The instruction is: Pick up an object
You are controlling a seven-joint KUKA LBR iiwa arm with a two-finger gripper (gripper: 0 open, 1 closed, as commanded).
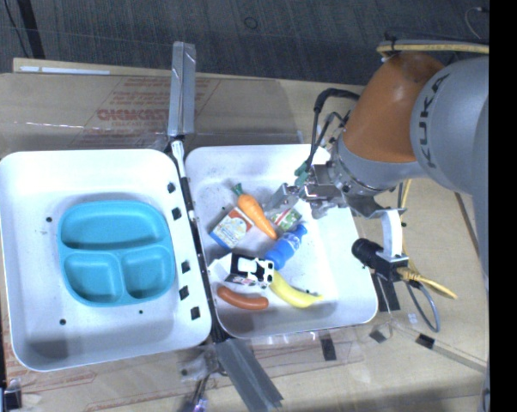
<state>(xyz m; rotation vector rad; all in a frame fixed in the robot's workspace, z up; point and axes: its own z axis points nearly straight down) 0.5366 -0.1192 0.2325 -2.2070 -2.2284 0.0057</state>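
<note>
Camera view. You look down at a slant on two white bins set side by side on the bench. The left bin (18, 256) holds a blue divided tray (117, 249), which lies flat near the middle of the bin floor.

The right bin (353, 303) holds the loose objects, grouped in its middle and near part. An orange carrot (257, 215) lies at a diagonal near the centre. Just left of it, touching or nearly touching, you see a small carton (228, 229) with an orange and white label. To the right of the carrot lies a blue bottle (287, 245), tilted, with its cap end toward the far right. Near the bottle, toward the near edge, a black and white toy (252, 269) lies beside a yellow banana (291, 293). A red-brown sausage (242, 299) lies at the near left of the group, just beside the banana's left end.

The arm (430, 118) reaches in from the right, over the far right part of the right bin. The gripper (303, 190) sits low above the bin, just far-right of the carrot and above the blue bottle. No object shows between the fingers. You cannot tell how wide the jaws stand, because the wrist body and cables cover them.
</note>
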